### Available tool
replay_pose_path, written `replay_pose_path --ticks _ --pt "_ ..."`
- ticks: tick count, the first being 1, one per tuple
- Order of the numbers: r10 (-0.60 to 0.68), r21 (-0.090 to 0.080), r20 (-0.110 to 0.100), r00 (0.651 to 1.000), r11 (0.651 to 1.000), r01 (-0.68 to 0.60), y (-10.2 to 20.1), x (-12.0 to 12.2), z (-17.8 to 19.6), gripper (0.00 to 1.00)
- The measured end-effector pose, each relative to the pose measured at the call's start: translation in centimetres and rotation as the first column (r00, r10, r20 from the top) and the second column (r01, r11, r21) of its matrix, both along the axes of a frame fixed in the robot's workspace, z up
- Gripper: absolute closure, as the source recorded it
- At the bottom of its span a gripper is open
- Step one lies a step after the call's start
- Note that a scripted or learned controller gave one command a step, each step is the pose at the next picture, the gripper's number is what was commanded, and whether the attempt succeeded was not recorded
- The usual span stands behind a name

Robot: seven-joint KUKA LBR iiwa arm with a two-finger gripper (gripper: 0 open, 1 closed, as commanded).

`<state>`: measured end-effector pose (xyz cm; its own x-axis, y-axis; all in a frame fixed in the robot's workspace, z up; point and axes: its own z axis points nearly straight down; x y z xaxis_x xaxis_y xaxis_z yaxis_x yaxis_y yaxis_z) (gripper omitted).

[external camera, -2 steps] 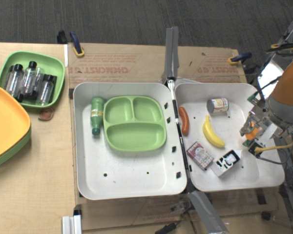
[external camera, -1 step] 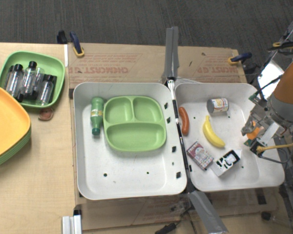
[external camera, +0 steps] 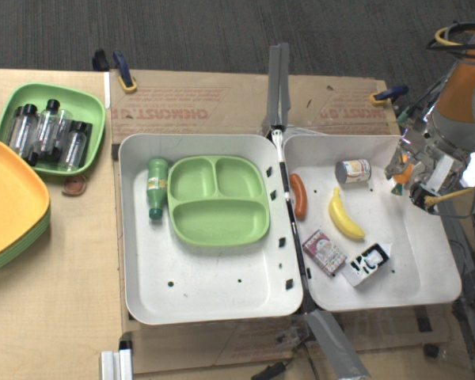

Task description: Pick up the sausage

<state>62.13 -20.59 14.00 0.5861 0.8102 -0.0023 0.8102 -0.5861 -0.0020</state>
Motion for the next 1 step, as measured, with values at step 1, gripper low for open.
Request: replay_pose_path --ticks 1 --pt "-0.368 0.0 -0.003 0.93 0.93 0.368 -0.31 -3.28 -1.81 1.0"
